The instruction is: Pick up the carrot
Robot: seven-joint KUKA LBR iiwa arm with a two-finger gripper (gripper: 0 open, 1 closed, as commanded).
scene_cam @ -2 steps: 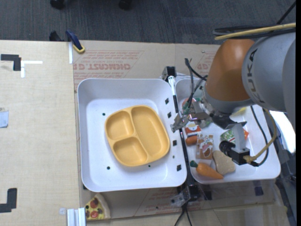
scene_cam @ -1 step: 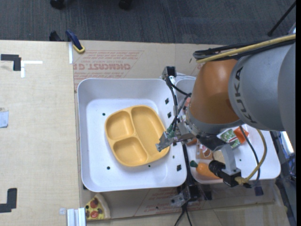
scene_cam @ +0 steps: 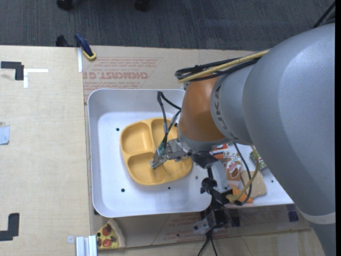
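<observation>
Far left: bare wooden surface (scene_cam: 42, 159). A toy pizza slice (scene_cam: 107, 236) lies outside the bins, just by the near corner.

Left white bin (scene_cam: 101, 196): holds a yellow divided plate (scene_cam: 139, 143). No carrot seen in its visible compartments.

My end effector (scene_cam: 159, 159) hangs low over the plate's middle divider, at or close to its surface. I cannot tell how far open it is, and nothing can be made out in its hold. A black cable loops up beside it.

Right of that: my wrist and orange band cover the seam between the bins.

Right bin: a printed packet (scene_cam: 233, 167), a tan wedge (scene_cam: 258, 184), and touching the wedge's near-left side a small orange sliver (scene_cam: 243, 197). I judge this to be the carrot, though it is mostly hidden behind the cable, so I am not sure. If it is, the carrot is well apart from my end effector and in the other bin.

Handling, as a guess: likely a toy carrot, light, stiff and smooth, with a taper that would squeeze out of a tip grip. Best to close across the thick middle, square to its length. The wedge crowds one side.
</observation>
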